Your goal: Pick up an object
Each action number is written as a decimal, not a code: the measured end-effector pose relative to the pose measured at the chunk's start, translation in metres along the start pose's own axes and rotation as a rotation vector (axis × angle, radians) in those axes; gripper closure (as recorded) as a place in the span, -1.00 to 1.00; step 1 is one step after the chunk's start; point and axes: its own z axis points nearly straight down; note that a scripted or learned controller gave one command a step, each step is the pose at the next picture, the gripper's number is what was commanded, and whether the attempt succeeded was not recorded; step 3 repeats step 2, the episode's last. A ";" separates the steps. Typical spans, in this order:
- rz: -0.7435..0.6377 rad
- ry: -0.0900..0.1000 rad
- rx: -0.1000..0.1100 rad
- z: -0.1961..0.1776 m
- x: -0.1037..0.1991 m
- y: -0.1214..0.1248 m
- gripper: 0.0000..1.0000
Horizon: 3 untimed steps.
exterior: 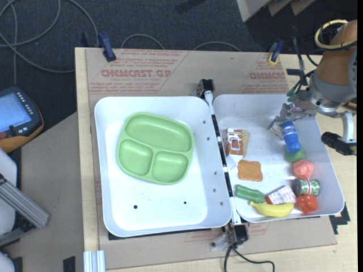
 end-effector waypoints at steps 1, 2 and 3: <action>0.000 -0.007 -0.021 0.007 0.003 -0.006 -1.00; 0.000 -0.005 -0.022 0.014 0.011 -0.016 -1.00; 0.000 -0.005 -0.022 0.014 0.011 -0.016 -1.00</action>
